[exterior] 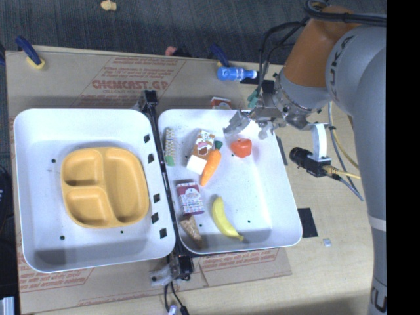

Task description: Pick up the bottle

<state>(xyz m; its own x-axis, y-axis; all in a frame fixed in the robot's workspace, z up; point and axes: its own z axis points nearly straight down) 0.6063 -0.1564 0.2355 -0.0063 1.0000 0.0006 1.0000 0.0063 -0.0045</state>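
The bottle you must pick is the small blue one. It lies on its side on the brown board behind the right bin, outside the bin, near its far rim. The gripper hangs over the far right corner of this bin, just above the small red object. I think its fingers stand apart with nothing between them, but they are small in the view.

To do this step well, you should bring the gripper back over the rim toward the bottle. Turn the fingers across the bottle's short width, not along its length. Go down at the middle of the body, because it is round and may roll away.

The arm reaches in from the right, and its wrist bends down toward the bin.
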